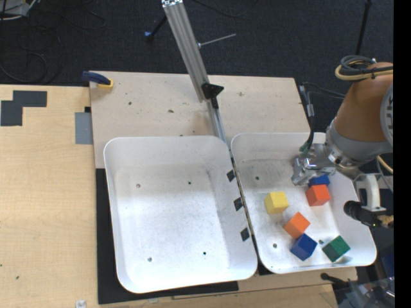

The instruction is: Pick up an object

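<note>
Nearest the camera, along the right bin's [257,147] front wall: blue cube [303,246] beside green cube [336,248], touching an orange cube [297,224] just behind. Yellow cube [277,201] apart, toward the divider. Farther back, red-orange cube [318,194] touching a blue block [319,180] partly hidden under the pincer [307,169]. Pincer low over the bin's right side; spread impossible to tell. Left bin [128,153] beside it on the table [148,101].

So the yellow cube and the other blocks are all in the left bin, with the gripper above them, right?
Not the left bin. The camera view shows the yellow cube and the other blocks in the right bin, with the gripper above them.
</note>
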Motion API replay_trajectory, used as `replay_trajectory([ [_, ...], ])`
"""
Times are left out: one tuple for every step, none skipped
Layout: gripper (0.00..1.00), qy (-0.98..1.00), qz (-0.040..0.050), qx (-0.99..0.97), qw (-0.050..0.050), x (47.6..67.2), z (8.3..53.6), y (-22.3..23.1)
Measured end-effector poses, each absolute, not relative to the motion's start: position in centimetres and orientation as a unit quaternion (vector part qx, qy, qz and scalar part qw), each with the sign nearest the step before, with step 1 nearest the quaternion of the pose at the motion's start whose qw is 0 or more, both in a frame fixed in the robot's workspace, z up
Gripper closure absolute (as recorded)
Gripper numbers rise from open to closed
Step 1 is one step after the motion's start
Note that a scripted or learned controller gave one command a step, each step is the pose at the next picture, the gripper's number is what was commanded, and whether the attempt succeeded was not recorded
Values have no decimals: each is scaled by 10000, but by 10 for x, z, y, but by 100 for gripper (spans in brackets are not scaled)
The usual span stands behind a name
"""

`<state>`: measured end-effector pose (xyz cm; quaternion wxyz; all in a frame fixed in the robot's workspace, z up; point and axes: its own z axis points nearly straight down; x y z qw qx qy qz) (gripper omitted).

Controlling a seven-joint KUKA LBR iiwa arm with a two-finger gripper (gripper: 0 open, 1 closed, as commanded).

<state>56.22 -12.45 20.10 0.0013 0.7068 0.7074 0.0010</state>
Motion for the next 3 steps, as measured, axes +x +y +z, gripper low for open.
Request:
replay_trajectory([
  [100, 7075, 14, 7067, 19, 562, 263, -121],
  [100, 7073, 2, 7069, 1, 562, 283, -122],
  [100, 7084, -4, 7058, -19, 568, 281, -74],
])
